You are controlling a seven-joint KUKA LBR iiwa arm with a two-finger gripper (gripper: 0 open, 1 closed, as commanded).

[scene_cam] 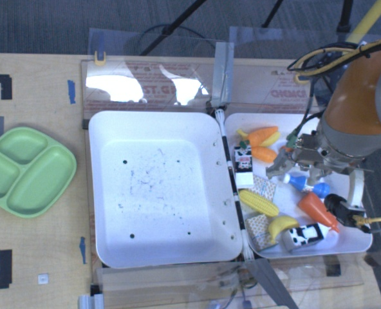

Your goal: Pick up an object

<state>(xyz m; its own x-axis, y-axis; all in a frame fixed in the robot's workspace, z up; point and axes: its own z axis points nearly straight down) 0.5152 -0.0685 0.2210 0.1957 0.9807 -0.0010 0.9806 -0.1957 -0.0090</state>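
The surface carries two white bins: the left bin and the right bin, where the toys crowd together. The arm hangs over the right bin, its tool low among them; whether it is released or clenched I cannot tell. Just below the tool lies a small blue object; the corn cob lies slantwise to its lower left, an orange carrot above left. Room is tight.
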